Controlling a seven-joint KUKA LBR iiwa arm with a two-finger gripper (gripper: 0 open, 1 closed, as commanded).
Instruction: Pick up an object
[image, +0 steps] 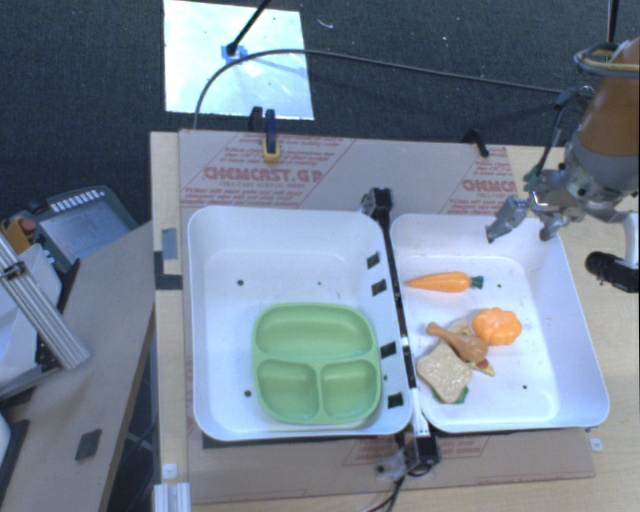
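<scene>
In the right bin lie a toy carrot, an orange pumpkin-like toy, a brown drumstick toy and a tan bread slice. My gripper hangs above the bin's back right corner with its two fingers spread apart and nothing between them. It is well behind and to the right of the carrot.
The left bin bears a green divided plate at its front. A black divider runs between the bins. A grey device and a metal rail sit on the side table at the left. A cable crosses the floor behind.
</scene>
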